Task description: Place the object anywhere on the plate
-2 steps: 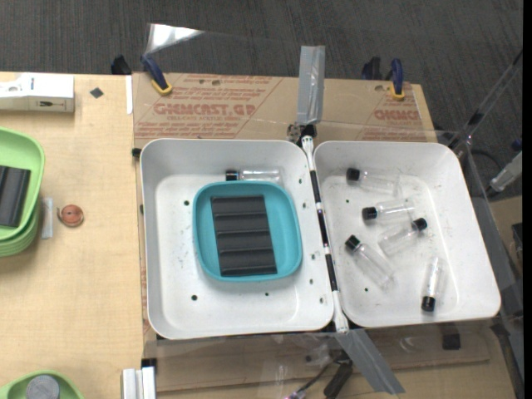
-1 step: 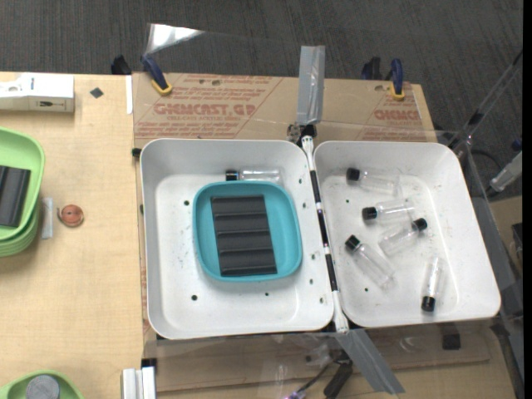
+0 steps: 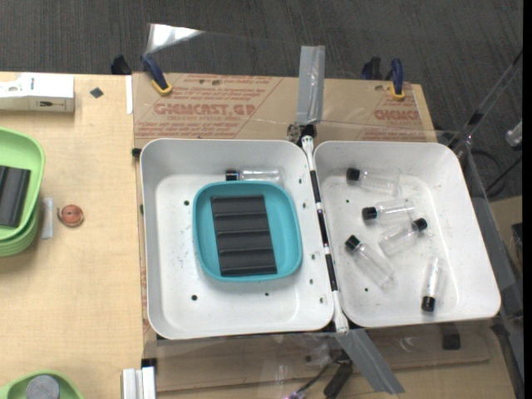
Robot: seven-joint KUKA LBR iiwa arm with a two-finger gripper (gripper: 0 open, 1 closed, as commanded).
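Looked barely started, honestly. Spotted the teal plate (image 3: 202, 223) in the middle of the left bin (image 3: 158, 239), carrying just a black ribbed insert (image 3: 243, 235) and nothing else on top. Found one clear vial (image 3: 253, 174) lying flat just above the plate's upper edge, on the bin floor, black cap toward the left of the frame. Couldn't say whether touching the rim or merely beside it. Counted roughly five more black-capped vials (image 3: 388, 211) scattered flat across the right bin (image 3: 465, 223), right of centre in the frame and well apart from the plate. No telling the intended object among them, though guessed at a vial either way. Couldn't tell the gripper's state either — spread, pressed together or pinching something, no calling it from this shot. So, judging by the layout: nothing placed yet, whole job left — picking up, carrying over, setting down anywhere on that teal surface.
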